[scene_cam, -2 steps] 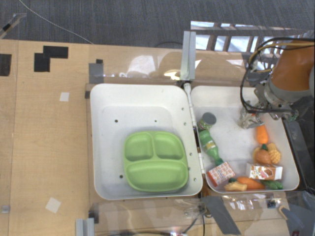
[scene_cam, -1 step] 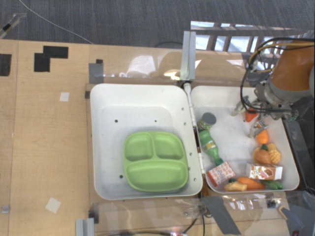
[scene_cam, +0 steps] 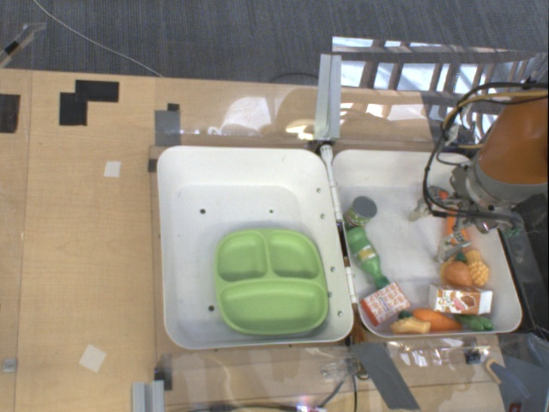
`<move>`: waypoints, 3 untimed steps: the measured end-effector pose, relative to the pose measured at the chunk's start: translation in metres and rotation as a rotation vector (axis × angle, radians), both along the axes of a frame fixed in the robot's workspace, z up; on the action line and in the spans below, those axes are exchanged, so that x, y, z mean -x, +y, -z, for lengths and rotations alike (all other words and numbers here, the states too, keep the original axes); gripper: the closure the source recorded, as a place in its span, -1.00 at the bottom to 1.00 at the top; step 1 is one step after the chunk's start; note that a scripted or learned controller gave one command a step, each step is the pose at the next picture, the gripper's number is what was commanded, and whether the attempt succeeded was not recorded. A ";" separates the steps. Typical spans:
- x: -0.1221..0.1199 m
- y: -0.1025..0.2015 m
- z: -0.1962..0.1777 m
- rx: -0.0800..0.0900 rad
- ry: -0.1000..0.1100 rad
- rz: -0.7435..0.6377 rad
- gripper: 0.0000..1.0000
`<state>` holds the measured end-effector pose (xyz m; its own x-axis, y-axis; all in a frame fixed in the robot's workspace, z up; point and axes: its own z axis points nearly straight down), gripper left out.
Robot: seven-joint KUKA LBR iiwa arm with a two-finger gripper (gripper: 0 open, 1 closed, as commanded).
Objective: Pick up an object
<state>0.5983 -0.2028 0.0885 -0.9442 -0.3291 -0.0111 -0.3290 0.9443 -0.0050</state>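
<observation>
The right bin (scene_cam: 403,178) holds several toy foods. A green bottle (scene_cam: 365,254) lies along its left wall with a grey cap (scene_cam: 364,206) just above it. A red and white box (scene_cam: 386,301) sits near the front, beside a carrot (scene_cam: 426,321) and a small carton (scene_cam: 463,300). An orange fruit (scene_cam: 457,273) and a yellow piece (scene_cam: 479,273) lie at the right. My gripper (scene_cam: 455,240) reaches down from the orange-banded wrist (scene_cam: 516,144), low in the bin just above the orange fruit.
The left bin (scene_cam: 189,187) bears a green divided plate (scene_cam: 271,281) toward its front. A metal divider (scene_cam: 336,230) separates the two bins. Black cables (scene_cam: 446,127) loop beside the wrist. A metal frame (scene_cam: 412,67) stands behind the right bin.
</observation>
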 end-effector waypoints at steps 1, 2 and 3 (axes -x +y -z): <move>-0.006 0.002 -0.016 0.003 -0.017 -0.006 1.00; 0.008 0.045 -0.162 0.005 -0.011 -0.158 1.00; -0.066 0.068 -0.222 -0.001 -0.005 -0.020 1.00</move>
